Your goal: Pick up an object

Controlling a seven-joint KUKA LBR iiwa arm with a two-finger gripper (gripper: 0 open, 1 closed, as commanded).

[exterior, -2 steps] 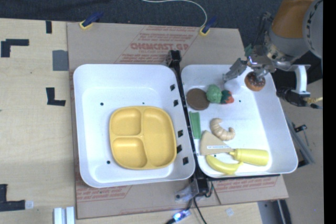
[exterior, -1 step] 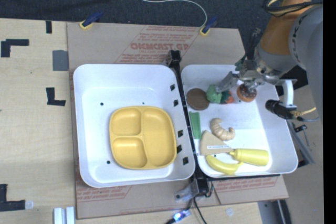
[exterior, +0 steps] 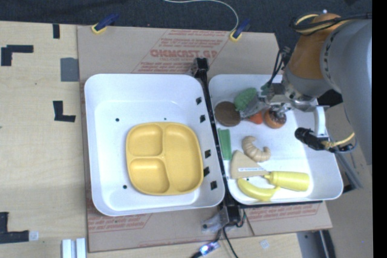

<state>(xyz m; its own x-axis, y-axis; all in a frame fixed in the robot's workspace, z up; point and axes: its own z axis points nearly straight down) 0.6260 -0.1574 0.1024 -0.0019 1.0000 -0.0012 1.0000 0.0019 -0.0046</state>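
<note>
Down in the right bin (exterior: pixel 329 187), the gripper (exterior: pixel 273 110) sits over an orange object (exterior: pixel 275 120) by the green one (exterior: pixel 246 97); whether its fingers grip anything I cannot tell; open floor lies right of the croissant (exterior: pixel 256 148); the yellow plate (exterior: pixel 164 158) fills the left bin (exterior: pixel 103 106).

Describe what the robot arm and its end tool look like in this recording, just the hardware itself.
The bulky grey robot arm has smooth rounded casings and a glossy orange band above the wrist. Thin dark cables run down beside the band to the small metallic grey gripper. A black bracket-like fitting with a yellowish ring sticks out from the arm's lower side.
</note>
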